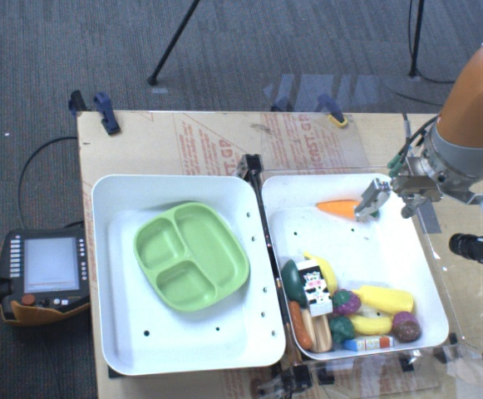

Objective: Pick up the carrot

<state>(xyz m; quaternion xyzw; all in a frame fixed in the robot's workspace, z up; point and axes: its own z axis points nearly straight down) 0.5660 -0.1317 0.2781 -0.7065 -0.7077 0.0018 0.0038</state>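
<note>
The carrot (337, 209) lies flat on the floor of the right bin (391, 248), in its upper part, right of the frame's centre. The gripper (374, 199) is at the carrot's right end with its fingers spread apart, one beside the tip, nothing held between them. So the approach looks done; closing and lifting remain, I think.

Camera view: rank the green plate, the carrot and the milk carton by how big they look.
1. Green plate, by far the largest.
2. Carrot and milk carton look much alike; the carton stands up towards the camera, so I won't rank them.
</note>
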